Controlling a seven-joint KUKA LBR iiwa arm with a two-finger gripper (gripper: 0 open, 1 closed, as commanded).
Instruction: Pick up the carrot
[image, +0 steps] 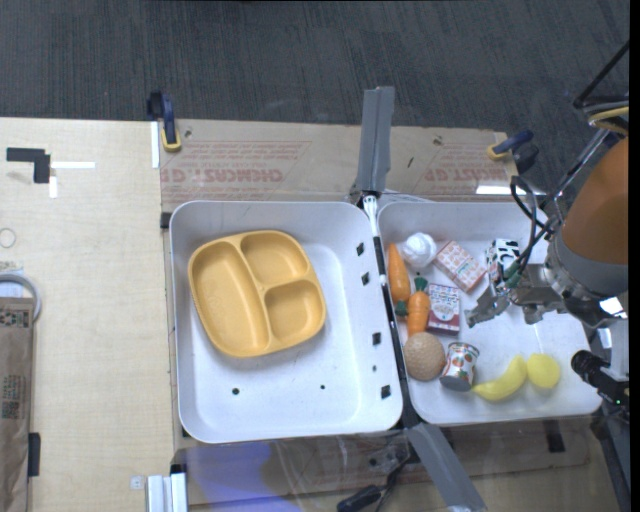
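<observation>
1. Where the two bins meet at the middle of the bench, the carrot (399, 273) lies in the right bin (560, 400), close against its left wall, long axis running roughly up and down the view.
2. Just below it lies a second, smaller carrot (418, 312), green top toward the far side, nearly touching the first.
3. A brown ball (424, 356) sits below the small carrot, with a small can (459, 365) touching it on the right.
4. A red carton (444, 308) lies just right of the small carrot, and a pink box (459, 264) lies tilted above that.
5. A white lump (419, 246) rests near the far wall, just right of the carrot's upper end.
6. A banana (501, 381) and a lemon (543, 370) lie side by side near the front of the right bin.
7. A black-and-white toy (503, 254) sits near the arm.
8. The gripper (487, 306) hovers over the right bin, right of the red carton and well apart from the carrot; its jaws stand slightly apart with nothing between them.
9. The left bin (200, 390) holds a yellow tray (258, 292) with three compartments, lying toward its far left.
</observation>
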